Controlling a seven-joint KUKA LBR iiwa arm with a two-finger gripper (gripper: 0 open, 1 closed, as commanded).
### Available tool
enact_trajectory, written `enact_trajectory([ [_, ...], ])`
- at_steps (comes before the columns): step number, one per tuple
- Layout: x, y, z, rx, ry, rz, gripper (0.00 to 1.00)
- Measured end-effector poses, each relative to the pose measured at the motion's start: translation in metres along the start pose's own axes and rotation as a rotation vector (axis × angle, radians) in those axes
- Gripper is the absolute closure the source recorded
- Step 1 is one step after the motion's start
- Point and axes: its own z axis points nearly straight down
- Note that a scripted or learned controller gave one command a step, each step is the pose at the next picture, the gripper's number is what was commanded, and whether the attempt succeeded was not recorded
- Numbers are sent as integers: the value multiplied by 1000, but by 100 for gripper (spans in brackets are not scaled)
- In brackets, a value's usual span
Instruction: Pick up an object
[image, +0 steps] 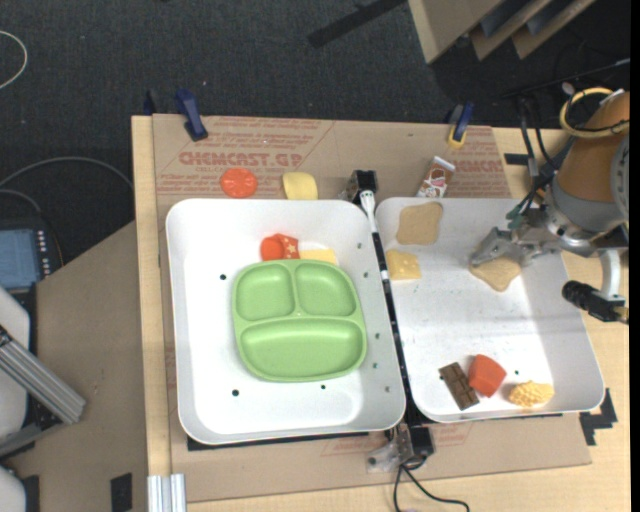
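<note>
**Gripper low over tan piece in right bin**

Gripper (503, 252) sits at the upper right of the right bin (560, 330), metal fingers (490, 245) splayed out wide and angled down-left. Tips are just above or touching a tan, bread-like piece (497, 274); can't tell if there's contact, and the piece isn't visibly between the fingers, so no hold seen. Grey arm w/ orange band (588, 172) comes in from the right edge.

Big to small:

- Tabletop (160, 300): brown cardboard sheet w/ red print along the far edge, two blue clamps on that edge.
- Left bin (200, 330): white, shallow, touching the right bin along the middle seam.
- Green tray (298, 320): 3 compartments, about centre of left bin, lying flat.
- Tan square slice (419, 224): upper left of right bin, flat.
- Pale yellow wedge (403, 265): just below that slice, near the seam.
- Red-orange item (279, 247) in left bin, just beyond the tray's far rim, w/ a pale yellow piece (320, 255) beside it.
- Red chunk (487, 375): near front of right bin, touching or just beside a dark brown bar (458, 386) to its left.
- Yellow bumpy item (529, 394): just right of the red chunk, by the front rim.
- On the cardboard behind the bins: orange round item (238, 183), yellow block (299, 186), small red & white carton (435, 179), tilted.
</note>
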Motion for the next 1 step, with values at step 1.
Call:
enact_trajectory([
  [1,0,1,1,3,-1,-1,0],
])
